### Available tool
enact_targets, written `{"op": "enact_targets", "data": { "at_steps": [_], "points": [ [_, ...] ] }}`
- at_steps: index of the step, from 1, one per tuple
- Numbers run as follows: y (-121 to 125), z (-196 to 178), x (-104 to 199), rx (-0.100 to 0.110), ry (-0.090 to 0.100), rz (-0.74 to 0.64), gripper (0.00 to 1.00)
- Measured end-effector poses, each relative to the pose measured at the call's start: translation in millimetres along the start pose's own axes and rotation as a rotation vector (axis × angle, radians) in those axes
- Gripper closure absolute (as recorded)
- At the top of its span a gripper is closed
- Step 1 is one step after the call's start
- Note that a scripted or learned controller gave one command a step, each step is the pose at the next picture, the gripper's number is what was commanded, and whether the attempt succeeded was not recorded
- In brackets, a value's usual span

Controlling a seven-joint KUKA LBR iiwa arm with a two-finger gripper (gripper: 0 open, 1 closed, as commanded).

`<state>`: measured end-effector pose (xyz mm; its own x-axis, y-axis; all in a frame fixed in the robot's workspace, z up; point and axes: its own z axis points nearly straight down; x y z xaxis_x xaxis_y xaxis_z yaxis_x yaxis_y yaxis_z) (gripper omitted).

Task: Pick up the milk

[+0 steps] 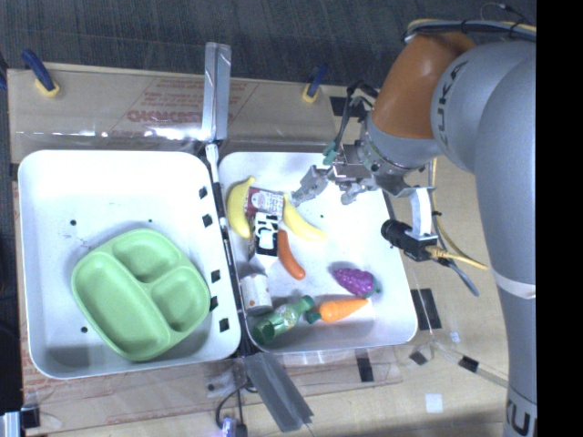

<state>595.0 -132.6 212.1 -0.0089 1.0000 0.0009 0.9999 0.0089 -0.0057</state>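
Note:
The milk (264, 218) is a small carton with a dark red end and a black-and-white label. It lies flat in the right bin (393, 271), near the bin's left wall, between two yellow bananas (239, 207). My gripper (328, 189) hangs over the upper middle of the right bin, just right of the carton and above the second banana (305, 225). Its fingers (307, 186) are spread open with nothing between them.
An orange sausage-shaped toy (291, 256), purple grapes (354, 280), a carrot (341, 309), a green bottle (282, 320) and a small can (255, 291) also lie in the right bin. The left bin (55, 189) holds a green divided plate (138, 291).

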Motion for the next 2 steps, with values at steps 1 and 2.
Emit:
{"op": "enact_targets", "data": {
  "at_steps": [1,2],
  "points": [
    [-11.4,64.2,34.5,0.003,0.0,0.229,0.0],
    [-10.5,107.4,43.1,-0.024,0.005,0.264,0.0]
  ]
}}
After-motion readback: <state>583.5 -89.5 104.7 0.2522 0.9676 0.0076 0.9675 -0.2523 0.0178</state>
